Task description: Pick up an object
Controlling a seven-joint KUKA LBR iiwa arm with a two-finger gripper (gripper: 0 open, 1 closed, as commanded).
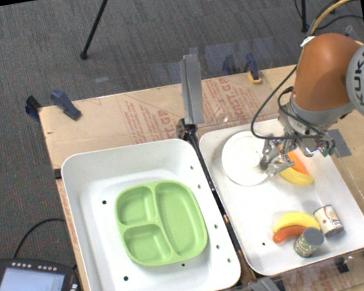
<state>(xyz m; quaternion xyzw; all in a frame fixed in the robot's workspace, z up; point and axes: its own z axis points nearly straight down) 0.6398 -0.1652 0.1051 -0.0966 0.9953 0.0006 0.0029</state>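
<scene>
Camera view puts the tool (pixel 278 157) low in the right white plastic bin (pixel 345 182), right of centre in the frame, at the edge of a round white plate (pixel 243 158) and just beside a small yellow banana-shaped toy with an orange piece against it (pixel 297 171) — probably the thing it is after. Whether the tool is spread or pressed together I cannot tell. Lower right lie another yellow banana toy (pixel 294 220), an orange-red sausage-shaped toy (pixel 288 233) and two small cans (pixel 319 229), bunched in the bin's corner. A green three-part plastic tray (pixel 160 222) sits in the left white bin (pixel 79 194) on the worktop.
</scene>
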